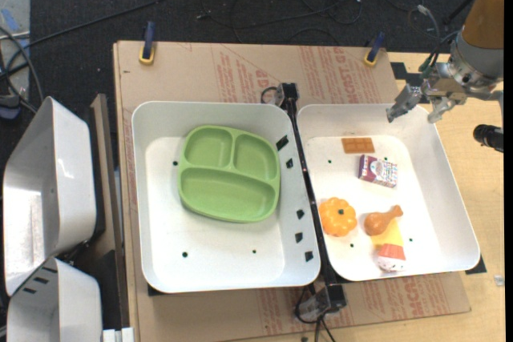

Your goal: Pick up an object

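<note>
Cardboard covers the bench beneath two white bins, cables trailing across the dark floor behind. Reaching in from the right, the arm (483, 28) hangs its gripper (418, 106) above the right bin's (453, 196) far corner, fingers spread and holding nothing. Below lie a cracker (358, 145), purple box (377, 171), toy pumpkin (337, 216) and drumstick (382, 219). A green divided plate (230, 173) sits in the left bin (152, 244).

Grey arm (473, 60), orange band, metal two-finger gripper (421, 106), black cables
</note>
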Controlling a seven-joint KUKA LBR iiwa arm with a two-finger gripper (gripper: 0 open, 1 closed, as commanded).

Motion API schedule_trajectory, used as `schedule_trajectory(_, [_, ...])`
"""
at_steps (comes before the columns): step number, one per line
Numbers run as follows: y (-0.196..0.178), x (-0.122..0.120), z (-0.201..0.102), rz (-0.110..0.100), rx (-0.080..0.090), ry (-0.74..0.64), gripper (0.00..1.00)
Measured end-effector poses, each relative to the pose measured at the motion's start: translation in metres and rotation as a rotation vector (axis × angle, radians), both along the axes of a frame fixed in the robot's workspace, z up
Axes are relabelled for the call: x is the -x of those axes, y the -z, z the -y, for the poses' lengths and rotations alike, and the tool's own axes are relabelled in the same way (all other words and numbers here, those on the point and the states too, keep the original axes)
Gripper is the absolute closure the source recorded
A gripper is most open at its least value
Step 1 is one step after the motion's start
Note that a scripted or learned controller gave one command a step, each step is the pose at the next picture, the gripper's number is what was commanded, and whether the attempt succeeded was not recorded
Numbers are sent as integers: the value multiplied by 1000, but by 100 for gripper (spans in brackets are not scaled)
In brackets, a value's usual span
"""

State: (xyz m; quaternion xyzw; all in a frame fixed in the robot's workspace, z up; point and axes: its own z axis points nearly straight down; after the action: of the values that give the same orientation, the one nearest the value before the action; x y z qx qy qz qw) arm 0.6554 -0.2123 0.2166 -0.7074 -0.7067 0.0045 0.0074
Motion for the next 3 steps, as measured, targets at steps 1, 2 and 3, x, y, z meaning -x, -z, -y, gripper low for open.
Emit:
schedule_trajectory(1, [-8,-3,-1,12,3,-3,0])
schedule_trajectory(2, [43,-1,7,8,2,-1,0])
schedule_trajectory(3, [92,-2,1,8,1,-5,0])
